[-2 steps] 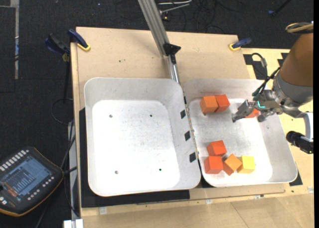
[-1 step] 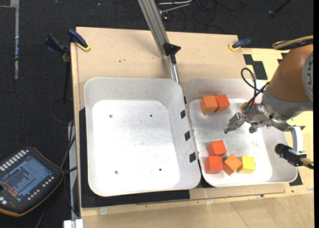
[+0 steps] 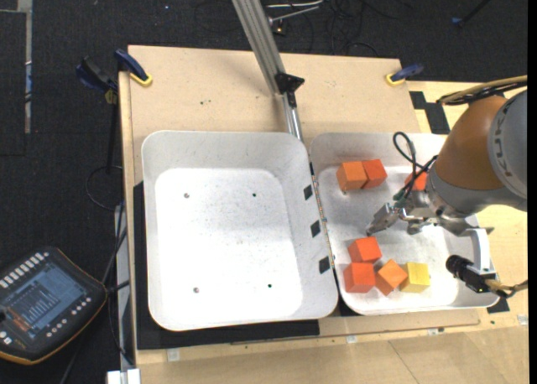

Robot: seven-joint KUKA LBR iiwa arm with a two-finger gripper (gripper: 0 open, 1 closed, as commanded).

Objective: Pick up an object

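Observation:
The right bin (image 3: 337, 221) holds several blocks. Two orange blocks (image 3: 362, 175) sit side by side near its far edge. Along its near edge lie a red-orange block (image 3: 365, 250), another red-orange block (image 3: 359, 277), an orange block (image 3: 391, 277) and a yellow block (image 3: 418, 276). My gripper (image 3: 382, 221) hangs over the middle of this bin, between the far pair and the near group, just above and right of the upper red-orange block. Nothing shows in its grasp. The grey arm with its orange band (image 3: 470, 152) reaches in from the right.
The left bin (image 3: 220, 225) lies beside the right one. A slanted metal pole (image 3: 260, 30) runs down to the gap between the bins. Blue-and-yellow clamps (image 3: 134, 70) hold the board's far corners. A teach pendant (image 3: 42, 305) rests on the floor at lower left.

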